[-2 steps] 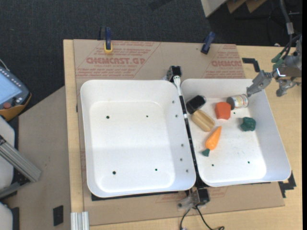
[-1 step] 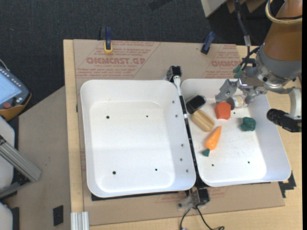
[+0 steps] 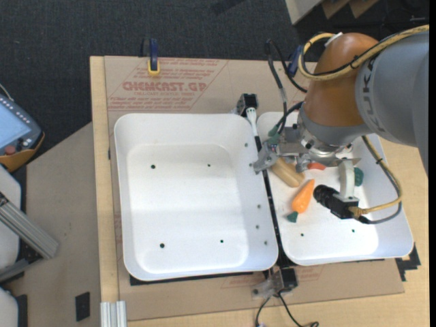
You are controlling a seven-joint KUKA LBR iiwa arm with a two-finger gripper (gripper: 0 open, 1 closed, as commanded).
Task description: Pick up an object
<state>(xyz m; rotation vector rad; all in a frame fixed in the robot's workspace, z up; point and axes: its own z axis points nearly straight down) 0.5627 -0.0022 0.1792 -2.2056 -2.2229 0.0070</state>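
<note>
The claw [image 3: 278, 157] hangs low over the inner edge of the right bin [image 3: 327, 245], under the arm's bulky wrist. Whether it is open or closed cannot be told from this angle, and nothing is seen gripped in it.

Closest to it, right at its tip on the camera side, lies a tan cylinder [image 3: 287, 175], flat on the bin floor and angled away from the bin wall. It seems the likeliest pick. It looks stiff, light and smooth, so it may roll or slip. A grip across its short width, near the middle of its length, should be safest.

A little further from the claw, toward the camera, is a toy carrot [image 3: 304, 197], orange with a green end, apart from the cylinder. It is probably hard plastic and light. Its taper would push it out of a closing grip, so the thick orange part is the place to take it.

Further along under the arm, on the side away from the wall, sits a white and teal object [image 3: 351, 177], too unclear to name.

On the claw's other side the left bin [image 3: 184, 196] adjoins, and both bins rest on the bench [image 3: 170, 87].
</note>
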